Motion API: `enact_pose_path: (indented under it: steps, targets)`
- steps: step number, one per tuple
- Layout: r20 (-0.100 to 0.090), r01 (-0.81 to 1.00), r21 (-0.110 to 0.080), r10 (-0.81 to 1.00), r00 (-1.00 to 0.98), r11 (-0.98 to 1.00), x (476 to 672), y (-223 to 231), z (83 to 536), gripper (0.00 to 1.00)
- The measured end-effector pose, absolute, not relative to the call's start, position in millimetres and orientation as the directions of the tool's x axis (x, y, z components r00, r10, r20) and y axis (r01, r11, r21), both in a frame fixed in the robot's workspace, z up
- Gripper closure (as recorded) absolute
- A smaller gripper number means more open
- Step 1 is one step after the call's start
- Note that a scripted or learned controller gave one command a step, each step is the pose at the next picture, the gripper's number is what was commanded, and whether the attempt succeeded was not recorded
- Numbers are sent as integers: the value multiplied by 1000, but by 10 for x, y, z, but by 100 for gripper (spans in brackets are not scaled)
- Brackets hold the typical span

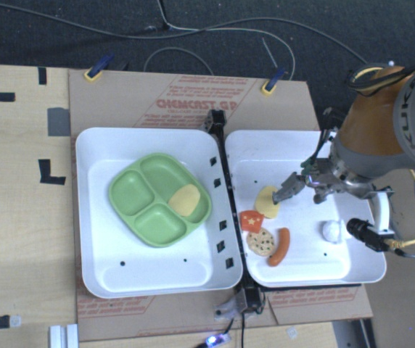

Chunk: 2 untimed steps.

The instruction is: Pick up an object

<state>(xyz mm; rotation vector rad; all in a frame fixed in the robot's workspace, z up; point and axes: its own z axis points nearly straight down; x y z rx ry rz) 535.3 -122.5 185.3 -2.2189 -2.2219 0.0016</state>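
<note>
The right bin (302,145) holds several small items: a pale yellow piece (266,204), a red piece (251,220), a round speckled cookie (261,243), an orange-red sausage (279,246) and a small white ball (331,230). My gripper (297,196) hangs low over this bin, open, with nothing between its fingers. One dark finger (286,191) slants down to the left, its tip right beside the yellow piece. The other finger (318,196) stands further right.
The left bin (99,216) holds a green divided plate (138,187) with a yellow lump (185,200) in its right compartment. A black divider (224,194) runs between the bins. The arm's grey and orange body (374,133) overhangs the right bin's far right side.
</note>
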Motion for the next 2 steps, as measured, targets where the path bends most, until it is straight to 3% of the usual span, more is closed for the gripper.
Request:
enact_pose_path:
  steps: [1, 2]
  targets:
    - [0, 1000, -6, 1000, -1, 1, 5354, -1235, 1416, 0]
    - [-1, 1000, 7, 1000, 1, -1, 5381, -1232, 923, 0]
